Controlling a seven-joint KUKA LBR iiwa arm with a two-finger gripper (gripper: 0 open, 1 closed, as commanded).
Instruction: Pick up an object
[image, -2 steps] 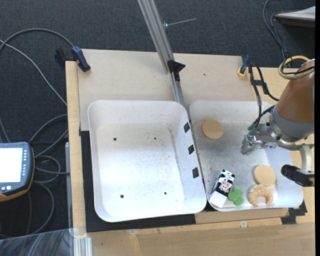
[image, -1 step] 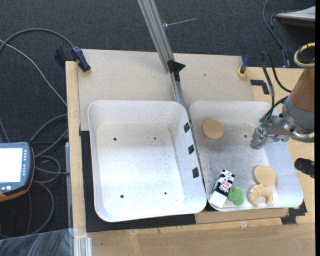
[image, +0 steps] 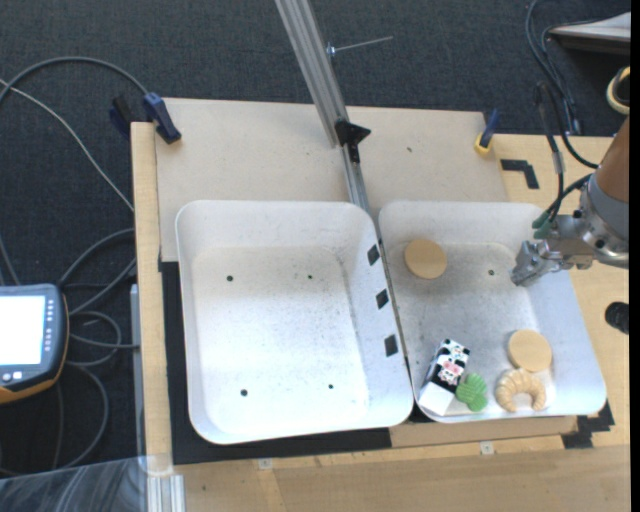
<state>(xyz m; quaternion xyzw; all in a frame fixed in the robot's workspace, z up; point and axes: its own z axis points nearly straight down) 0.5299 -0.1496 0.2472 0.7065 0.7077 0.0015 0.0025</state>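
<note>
Both white bins (image: 275, 330) look like thin matt plastic, their floors speckled with dark scuffs. The tabletop (image: 250, 150) is pale, matt, unvarnished wood or fibreboard. The hand (image: 530, 265) is dull grey metal. The croissant (image: 524, 390) has a smooth plastic look.

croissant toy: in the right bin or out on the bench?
In. The croissant lies on the right bin's floor near its front rim, touching the tan disc behind it, beside the green toy.

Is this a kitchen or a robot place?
Probably a robot lab, not a kitchen: a robot arm reaches over two white bins on a bench, toy food like a croissant lies inside, and cables run across the floor.
</note>
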